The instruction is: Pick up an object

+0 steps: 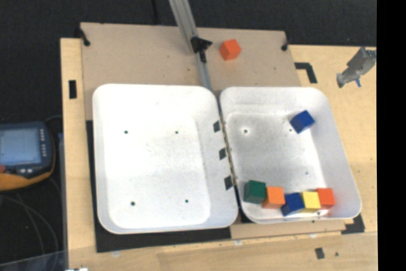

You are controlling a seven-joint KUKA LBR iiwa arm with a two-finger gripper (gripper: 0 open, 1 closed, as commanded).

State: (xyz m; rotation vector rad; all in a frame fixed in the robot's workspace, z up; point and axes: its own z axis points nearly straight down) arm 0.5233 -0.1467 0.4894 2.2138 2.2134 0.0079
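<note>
Six blocks are being left untouched; gripper [356, 68] is being held aside, claw state untellable; descent is being awaited.

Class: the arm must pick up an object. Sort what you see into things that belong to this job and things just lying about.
Belongs to the job:
end effector
lone blue cube
green cube
yellow cube
right bin

Just lying about:
orange cube on the board
left bin
handheld screen unit

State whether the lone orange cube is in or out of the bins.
Out: the orange cube sits on the brown board behind both bins.
</note>
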